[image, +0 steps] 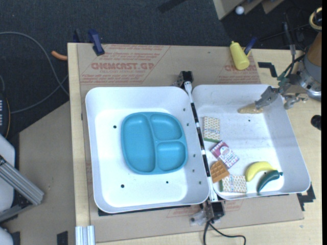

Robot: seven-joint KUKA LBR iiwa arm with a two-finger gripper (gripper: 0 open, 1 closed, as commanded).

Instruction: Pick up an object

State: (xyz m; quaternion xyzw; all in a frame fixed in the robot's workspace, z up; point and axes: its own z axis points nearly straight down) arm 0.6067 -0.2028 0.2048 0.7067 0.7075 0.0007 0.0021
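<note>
One end effector (266,99) at the right bin's (296,152) far edge: approach step, grip state unclear.
Banana (259,169) lies well nearer the camera; next, descend over it.

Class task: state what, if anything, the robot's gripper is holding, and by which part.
Nothing is seen held. The gripper sits at the right bin's far edge, away from the banana and the snack packets.
</note>
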